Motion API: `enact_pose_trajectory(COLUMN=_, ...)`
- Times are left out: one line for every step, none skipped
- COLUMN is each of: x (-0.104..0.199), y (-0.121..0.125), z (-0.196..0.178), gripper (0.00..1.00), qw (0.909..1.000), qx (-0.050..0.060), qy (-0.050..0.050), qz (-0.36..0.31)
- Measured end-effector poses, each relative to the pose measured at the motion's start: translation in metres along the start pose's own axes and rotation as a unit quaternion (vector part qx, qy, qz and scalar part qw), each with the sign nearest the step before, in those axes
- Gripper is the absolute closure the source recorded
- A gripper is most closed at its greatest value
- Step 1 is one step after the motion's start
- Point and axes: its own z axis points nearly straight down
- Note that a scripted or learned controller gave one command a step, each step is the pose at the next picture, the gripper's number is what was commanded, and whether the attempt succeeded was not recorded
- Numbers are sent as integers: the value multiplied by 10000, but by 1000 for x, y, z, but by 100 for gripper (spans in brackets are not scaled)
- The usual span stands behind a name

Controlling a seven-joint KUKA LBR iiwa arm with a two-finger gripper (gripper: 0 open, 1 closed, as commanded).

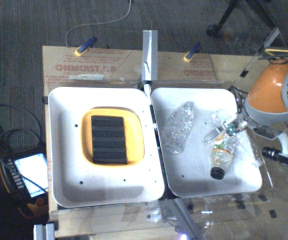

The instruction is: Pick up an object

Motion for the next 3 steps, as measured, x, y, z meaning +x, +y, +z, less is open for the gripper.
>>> enact_pose_trajectory(x=-11, y=32, z=6, gripper=0, qw=9970, qx=48, qy=59, qz=766)
enact_pose_trajectory(x=0, y=1, z=2, gripper=0, qw=9999, qx=3, qy=4, qz=154)
enact_pose_trajectory(x=2, y=3, z=-7, gripper=100, qw=9999, qx=-10, qy=13, qz=147)
